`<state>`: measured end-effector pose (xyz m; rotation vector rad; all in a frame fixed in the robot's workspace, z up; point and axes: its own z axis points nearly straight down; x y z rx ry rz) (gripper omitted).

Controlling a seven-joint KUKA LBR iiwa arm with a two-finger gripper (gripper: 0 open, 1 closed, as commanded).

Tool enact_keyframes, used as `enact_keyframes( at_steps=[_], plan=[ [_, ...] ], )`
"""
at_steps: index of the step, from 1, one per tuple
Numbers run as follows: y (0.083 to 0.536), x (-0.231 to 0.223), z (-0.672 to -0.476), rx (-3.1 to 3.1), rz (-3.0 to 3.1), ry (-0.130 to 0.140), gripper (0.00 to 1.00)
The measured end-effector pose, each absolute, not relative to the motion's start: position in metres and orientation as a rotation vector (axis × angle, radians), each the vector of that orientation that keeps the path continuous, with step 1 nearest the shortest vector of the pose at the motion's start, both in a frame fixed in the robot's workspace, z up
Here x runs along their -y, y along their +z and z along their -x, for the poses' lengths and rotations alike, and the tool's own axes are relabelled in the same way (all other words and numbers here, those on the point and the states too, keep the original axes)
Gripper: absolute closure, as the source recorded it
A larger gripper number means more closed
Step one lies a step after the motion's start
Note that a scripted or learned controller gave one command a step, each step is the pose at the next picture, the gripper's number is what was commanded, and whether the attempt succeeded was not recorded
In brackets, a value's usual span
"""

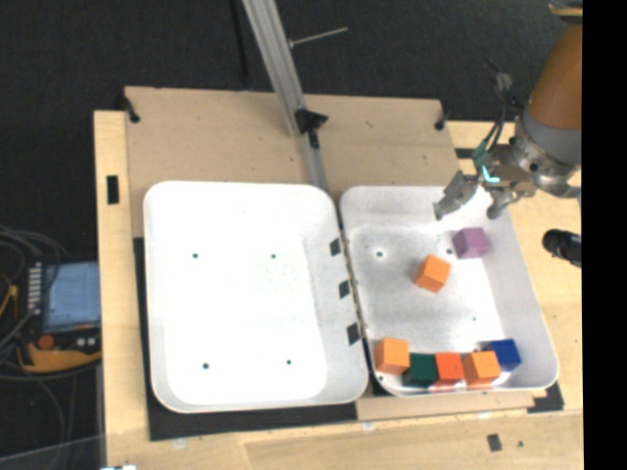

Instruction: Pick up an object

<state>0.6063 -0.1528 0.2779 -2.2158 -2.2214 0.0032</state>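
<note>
Hand (pixel 477 200) hangs spread and empty just above the purple cube (pixel 471 242), likely since it sits apart from the rest.

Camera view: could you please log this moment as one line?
end effector: open, above right bin | purple block: loose, just below | nothing held

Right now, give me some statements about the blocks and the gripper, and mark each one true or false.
1. The purple block lies in the right bin. True.
2. The gripper holds the purple block. False: its fingers are spread open with nothing between them, above the bin's far end.
3. A blue block sits at the right end of the row along the near wall. True.
4. The green block lies in the left bin. False: it sits in the right bin's near row.
5. One orange block lies apart from the row. True.
</note>
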Motion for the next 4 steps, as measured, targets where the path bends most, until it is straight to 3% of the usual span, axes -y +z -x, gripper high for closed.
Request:
enact_keyframes(
  at_steps=[1,4],
  plan=[
    [0.281,0.153,-0.607,2.225,2.218,-0.001,0.0],
    [0.123,0.151,-0.608,2.215,2.226,0.006,0.0]
  ],
)
